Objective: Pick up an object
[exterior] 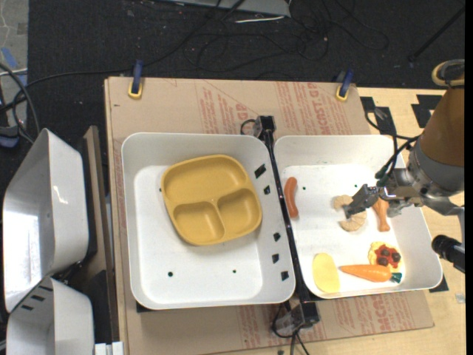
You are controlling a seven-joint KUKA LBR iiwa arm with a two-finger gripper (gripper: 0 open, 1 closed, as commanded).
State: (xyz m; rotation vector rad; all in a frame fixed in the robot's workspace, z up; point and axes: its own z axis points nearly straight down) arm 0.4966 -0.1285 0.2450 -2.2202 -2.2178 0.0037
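Where gripper (360, 203) hovers, crowding toy food (352, 222).

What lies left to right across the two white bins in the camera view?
Yellow plastic divided tray → reddish toy sausage → pale yellow oval toy → tan lumpy toy, with the gripper over it.
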